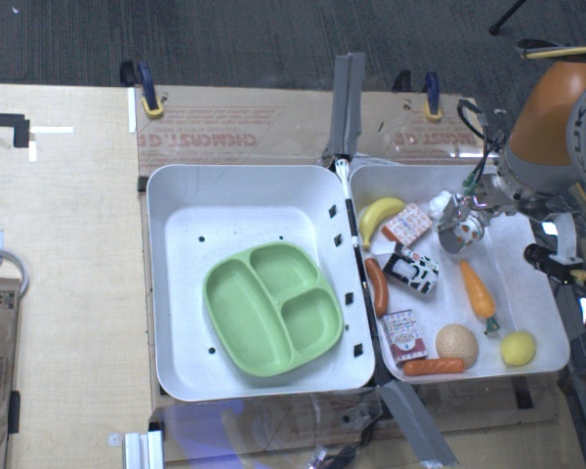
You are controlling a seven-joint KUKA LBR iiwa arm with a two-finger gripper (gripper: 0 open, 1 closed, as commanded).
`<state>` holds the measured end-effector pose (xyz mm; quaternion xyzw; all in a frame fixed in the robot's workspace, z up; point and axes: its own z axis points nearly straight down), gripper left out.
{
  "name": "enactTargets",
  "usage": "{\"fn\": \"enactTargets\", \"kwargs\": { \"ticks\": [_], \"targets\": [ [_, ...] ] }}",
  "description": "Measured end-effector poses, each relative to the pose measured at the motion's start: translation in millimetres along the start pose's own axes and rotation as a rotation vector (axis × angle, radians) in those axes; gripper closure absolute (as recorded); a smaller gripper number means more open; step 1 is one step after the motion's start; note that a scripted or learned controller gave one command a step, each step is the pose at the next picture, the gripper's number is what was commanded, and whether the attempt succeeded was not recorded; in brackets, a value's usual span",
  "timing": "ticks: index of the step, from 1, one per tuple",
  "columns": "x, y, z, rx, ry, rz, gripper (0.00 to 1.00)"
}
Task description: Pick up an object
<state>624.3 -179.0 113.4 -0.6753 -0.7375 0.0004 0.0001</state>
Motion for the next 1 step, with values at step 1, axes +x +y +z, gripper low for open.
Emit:
{"fn": "enactTargets", "kwargs": {
  "ticks": [1],
  "targets": [
    [50.6,16.4,-83.3,-0.001,-0.001,0.130,1.00]
  ]
}}
